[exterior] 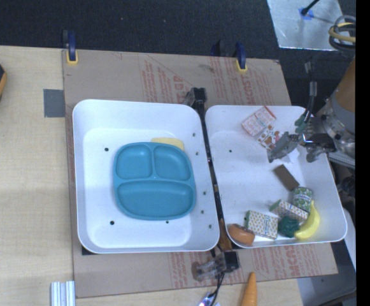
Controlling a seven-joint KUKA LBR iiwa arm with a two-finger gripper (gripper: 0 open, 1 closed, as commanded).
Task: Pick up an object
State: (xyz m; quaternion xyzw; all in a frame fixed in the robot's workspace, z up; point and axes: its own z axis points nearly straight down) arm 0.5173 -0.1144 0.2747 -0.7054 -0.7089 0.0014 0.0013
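The right bin (235,171) holds several small objects. A red-and-white patterned pack (258,123) lies at its far side, and a brown bar (286,176) rests mid-right. At the near edge a yellow banana (309,224), a green can (303,197), a patterned box (262,224), a teal piece (288,227) and an orange-brown roll (241,234) cluster together. My gripper (297,150) hangs over the bin's right side, just above the brown bar and right of the pack. It is open, its two dark fingers spread with nothing between them.
In the left bin (86,171) lies a blue divided plate (154,180), with a yellow item (169,143) peeking out behind it. An orange carrot (249,291) lies on the cardboard in front of the bins. Clamps sit between the bins.
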